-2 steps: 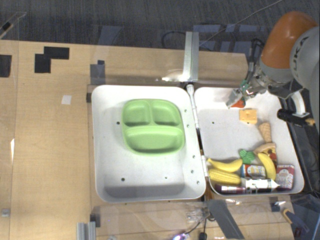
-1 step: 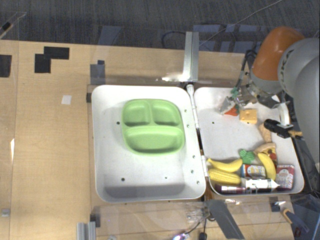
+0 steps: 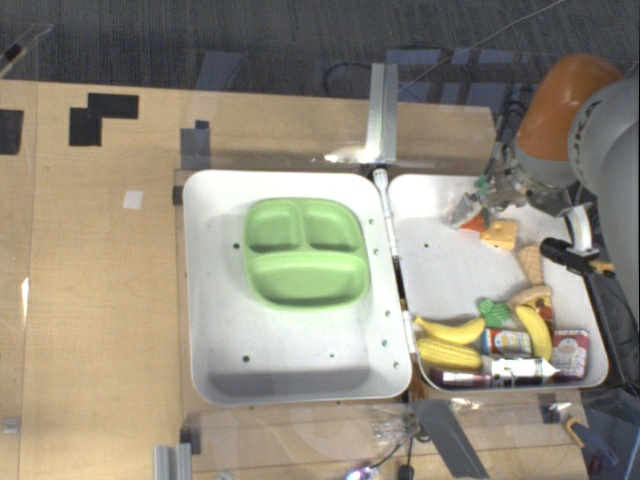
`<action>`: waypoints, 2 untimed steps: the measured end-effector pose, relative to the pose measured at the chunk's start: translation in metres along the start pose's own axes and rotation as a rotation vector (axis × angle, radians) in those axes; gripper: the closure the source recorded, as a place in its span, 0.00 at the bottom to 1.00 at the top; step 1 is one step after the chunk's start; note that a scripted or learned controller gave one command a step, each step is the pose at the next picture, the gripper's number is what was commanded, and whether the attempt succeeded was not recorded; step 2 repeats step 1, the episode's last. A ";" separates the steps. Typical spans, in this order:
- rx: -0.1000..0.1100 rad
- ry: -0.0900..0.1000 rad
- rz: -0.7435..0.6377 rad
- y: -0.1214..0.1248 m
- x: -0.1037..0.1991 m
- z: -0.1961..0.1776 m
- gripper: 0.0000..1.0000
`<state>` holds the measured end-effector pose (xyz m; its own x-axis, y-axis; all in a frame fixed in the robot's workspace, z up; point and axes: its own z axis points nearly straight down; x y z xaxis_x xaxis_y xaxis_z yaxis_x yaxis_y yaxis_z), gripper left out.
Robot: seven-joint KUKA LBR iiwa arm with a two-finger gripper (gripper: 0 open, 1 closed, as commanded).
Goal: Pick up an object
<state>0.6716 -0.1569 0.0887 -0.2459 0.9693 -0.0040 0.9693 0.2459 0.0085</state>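
— Where do we find the gripper (image 3: 480, 204)?

— Low over the right bin (image 3: 440, 268), in its corner toward the top right of the view, with the arm's orange band just above it. We cannot tell how far it is open, nor whether it has hold of anything.

— What do we see lying closest to it?

— A small orange piece (image 3: 472, 224) lies right at its tip. A yellow wedge (image 3: 499, 234) lies just beside that piece, toward the right wall. Whether the two touch, we cannot say.

— And what crowds the rest of that bin?

— A tan piece (image 3: 528, 261) lies below the wedge, near the right wall. Along the near wall we count a heap: two bananas (image 3: 450, 330), a green thing (image 3: 493, 311) between them, a corn cob (image 3: 447, 353), a jar (image 3: 508, 343), a red and white can (image 3: 568, 353) and a dark bottle (image 3: 500, 373) on its side. The heap is well apart from the gripper, with bare white floor between.

— The other bin?

— The left bin (image 3: 220, 348) bears a green divided plate (image 3: 305, 251), lying flat near its middle.
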 end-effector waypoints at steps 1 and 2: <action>-0.001 0.001 -0.003 0.008 0.030 -0.104 1.00; -0.001 0.001 -0.003 0.008 0.030 -0.104 1.00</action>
